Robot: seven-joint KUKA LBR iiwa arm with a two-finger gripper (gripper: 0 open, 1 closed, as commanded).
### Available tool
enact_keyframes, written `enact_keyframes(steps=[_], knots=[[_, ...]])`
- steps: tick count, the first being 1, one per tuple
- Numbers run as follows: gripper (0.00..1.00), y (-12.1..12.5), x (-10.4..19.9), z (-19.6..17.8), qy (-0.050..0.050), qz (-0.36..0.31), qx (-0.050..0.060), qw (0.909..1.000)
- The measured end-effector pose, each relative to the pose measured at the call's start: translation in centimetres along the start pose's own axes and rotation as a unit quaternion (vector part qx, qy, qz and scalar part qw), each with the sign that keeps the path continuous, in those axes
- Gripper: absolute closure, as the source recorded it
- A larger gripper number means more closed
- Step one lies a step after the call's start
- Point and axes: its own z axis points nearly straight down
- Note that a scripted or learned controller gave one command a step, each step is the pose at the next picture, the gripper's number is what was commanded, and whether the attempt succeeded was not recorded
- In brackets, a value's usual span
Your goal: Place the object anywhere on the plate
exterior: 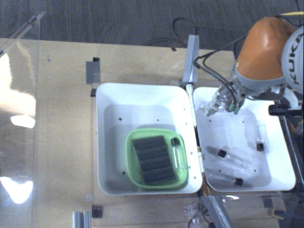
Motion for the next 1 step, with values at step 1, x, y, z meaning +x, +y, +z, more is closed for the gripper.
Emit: enact_keyframes(steps=[1], knots=[[1.00,2.97,7.32,0.62,0.007,-0.122,0.003,0.9925]])
